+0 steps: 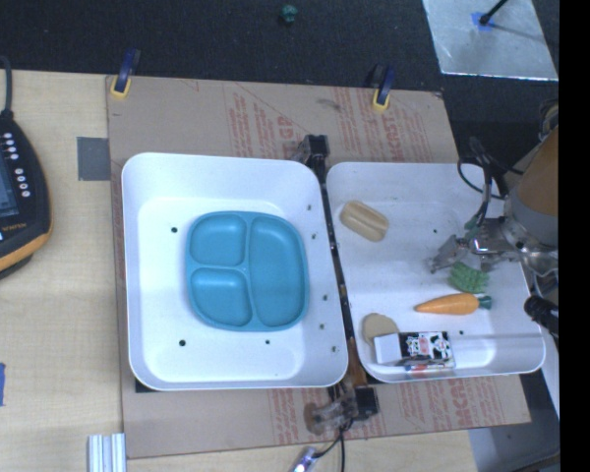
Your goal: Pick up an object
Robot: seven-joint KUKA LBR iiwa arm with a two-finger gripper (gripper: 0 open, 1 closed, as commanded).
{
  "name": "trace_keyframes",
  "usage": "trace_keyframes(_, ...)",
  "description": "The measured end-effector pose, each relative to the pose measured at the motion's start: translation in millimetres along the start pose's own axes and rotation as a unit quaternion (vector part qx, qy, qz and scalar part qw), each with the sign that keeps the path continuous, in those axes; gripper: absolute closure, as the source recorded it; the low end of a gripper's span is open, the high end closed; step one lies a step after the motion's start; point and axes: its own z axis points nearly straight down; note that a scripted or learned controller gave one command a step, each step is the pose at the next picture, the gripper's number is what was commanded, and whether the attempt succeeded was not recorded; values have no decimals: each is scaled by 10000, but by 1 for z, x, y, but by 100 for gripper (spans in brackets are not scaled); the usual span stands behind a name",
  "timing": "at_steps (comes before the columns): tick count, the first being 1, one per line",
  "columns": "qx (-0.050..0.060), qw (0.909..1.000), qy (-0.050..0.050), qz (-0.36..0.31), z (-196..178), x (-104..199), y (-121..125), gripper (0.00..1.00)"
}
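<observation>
My end effector [459, 255] over right bin [413, 180], grip state unreadable | carrot [448, 305] just below it | bun [364, 220], small box [414, 349] with illegible label | left bin [157, 180]: blue divided plate [247, 269]

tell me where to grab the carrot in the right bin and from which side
Probably across the thick orange middle of the carrot, coming straight down from above. It lies flat and lengthwise left to right, so the fingers would close across its narrow width; bare bin floor on both long sides leaves room.
</observation>
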Motion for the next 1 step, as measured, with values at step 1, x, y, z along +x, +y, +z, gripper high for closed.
trace_keyframes(1,-12,10000,-6,-4,23,-6,25,0)
